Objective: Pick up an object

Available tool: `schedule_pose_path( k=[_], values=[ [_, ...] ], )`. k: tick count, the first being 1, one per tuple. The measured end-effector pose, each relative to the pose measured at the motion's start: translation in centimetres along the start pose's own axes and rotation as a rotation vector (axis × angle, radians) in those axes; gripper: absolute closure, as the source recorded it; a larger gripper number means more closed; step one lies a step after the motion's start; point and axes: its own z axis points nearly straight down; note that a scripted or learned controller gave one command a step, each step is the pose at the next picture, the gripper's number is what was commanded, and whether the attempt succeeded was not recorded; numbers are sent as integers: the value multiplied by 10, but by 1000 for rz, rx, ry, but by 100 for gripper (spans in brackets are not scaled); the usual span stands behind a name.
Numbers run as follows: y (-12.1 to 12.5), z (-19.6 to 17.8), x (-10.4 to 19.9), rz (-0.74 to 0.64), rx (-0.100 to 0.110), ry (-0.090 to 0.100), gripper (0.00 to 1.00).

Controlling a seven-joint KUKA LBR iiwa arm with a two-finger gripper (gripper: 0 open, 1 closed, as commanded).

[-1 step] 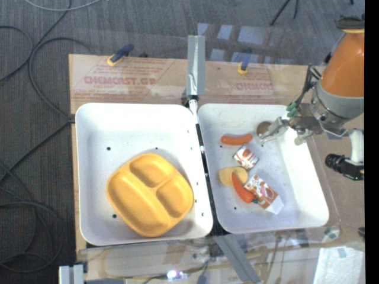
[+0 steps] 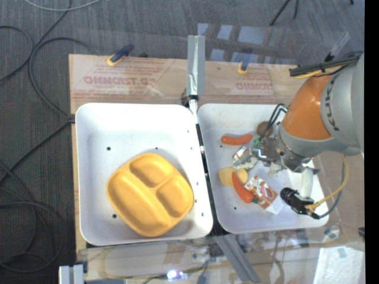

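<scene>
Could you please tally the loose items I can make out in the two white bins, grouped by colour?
Yellow: 2, the divided plate in the left bin and a small yellow piece in the right bin.
Orange-red: 2, a sausage-like piece and a carrot-like piece.
Red and white: 1, a printed packet.
Total: 5. Items beneath the gripper are too hidden to count.
</scene>
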Motion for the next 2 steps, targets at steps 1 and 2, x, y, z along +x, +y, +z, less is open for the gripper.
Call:
schedule_pose_path(
  k=[1, 2],
  values=[
    [-26, 36, 2, 82, -21, 0, 0],
    [-26, 26, 2, 82, -20, 2, 100]
  ],
)
